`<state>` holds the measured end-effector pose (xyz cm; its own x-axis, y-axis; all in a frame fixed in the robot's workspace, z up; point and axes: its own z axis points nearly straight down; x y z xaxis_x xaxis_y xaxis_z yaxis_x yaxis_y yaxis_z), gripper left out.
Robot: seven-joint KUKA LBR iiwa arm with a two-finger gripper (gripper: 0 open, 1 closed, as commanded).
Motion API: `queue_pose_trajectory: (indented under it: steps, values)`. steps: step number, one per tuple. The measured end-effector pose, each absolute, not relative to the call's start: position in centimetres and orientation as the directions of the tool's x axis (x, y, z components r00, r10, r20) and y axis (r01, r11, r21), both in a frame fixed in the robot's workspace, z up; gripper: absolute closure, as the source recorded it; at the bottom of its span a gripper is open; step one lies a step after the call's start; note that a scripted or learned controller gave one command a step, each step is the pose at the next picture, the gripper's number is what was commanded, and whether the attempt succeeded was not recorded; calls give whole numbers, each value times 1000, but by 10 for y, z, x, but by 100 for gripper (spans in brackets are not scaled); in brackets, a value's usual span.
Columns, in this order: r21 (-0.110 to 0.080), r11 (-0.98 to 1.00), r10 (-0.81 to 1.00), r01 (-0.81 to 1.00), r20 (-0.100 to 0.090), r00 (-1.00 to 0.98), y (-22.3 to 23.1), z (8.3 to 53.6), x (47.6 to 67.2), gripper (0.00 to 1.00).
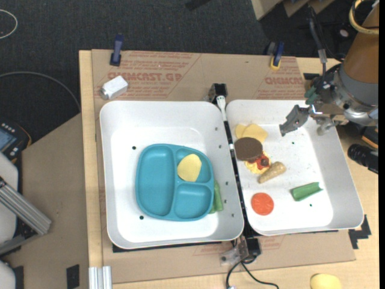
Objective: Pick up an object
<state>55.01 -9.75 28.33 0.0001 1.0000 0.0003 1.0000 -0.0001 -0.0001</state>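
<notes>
A table topped with a brown cardboard sheet printed in faded red letters carries two shallow white plastic bins side by side. The sheet is held at its far edge by a blue clamp and a second clamp with a yellow handle, and a small white block lies on it near the left bin's far corner. Around the table the floor is dark grey carpet.

The left white bin holds a teal plastic divided tray with a pale yellow round piece in its upper right compartment; a thin green strip lies just beside the tray's right edge.

The right white bin holds a cluster near its left wall: a yellow flat piece, a dark brown round disc touching it, a small red and yellow item, and a tan elongated piece. Nearer the front lie an orange-red round slice and a green pod-shaped piece, apart from each other.

The grey pincer hangs over the far part of the right bin, tilted toward the cluster, with nothing between its fingers; whether they are spread or closed cannot be told.
</notes>
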Motion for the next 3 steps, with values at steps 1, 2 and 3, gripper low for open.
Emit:
queue_pose_trajectory:
  steps: [1,2,3]
  values:
    - [-9,5,1000,1000,4,-5,-38,241,507,0]
    - [2,-1,1000,1000,0,1,-42,254,510,100]
    - [-5,5,1000,1000,3,-5,9,254,478,100]
